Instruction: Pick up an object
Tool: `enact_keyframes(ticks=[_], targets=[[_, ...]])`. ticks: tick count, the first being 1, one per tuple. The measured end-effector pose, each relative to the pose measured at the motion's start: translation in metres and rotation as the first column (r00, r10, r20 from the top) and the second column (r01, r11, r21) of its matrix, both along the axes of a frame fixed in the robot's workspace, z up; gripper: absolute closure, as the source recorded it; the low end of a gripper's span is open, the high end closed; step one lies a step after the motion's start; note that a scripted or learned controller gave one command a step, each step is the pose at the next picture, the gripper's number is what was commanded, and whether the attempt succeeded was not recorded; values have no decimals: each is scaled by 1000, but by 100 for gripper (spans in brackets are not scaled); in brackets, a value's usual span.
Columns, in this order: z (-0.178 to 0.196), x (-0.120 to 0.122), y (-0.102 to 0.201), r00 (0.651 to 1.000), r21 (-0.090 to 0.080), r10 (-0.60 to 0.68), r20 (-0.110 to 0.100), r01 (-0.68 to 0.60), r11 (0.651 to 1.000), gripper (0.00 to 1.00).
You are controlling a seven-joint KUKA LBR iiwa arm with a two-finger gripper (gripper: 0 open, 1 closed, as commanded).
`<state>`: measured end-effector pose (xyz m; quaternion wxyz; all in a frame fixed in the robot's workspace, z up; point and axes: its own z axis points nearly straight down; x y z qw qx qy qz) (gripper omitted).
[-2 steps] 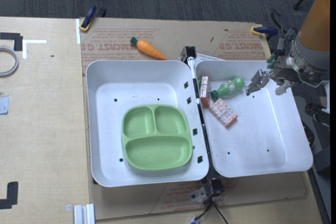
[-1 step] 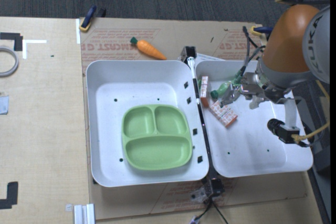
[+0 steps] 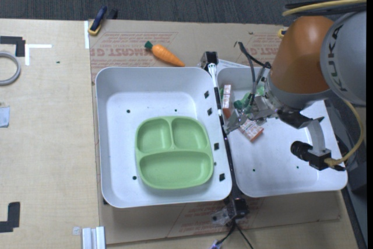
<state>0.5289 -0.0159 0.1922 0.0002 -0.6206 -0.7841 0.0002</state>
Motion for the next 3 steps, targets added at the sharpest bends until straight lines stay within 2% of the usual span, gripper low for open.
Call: enact_keyframes(ticks=[3], targets=[[0,0,0,1000,0,0,0,0,1000,0]])
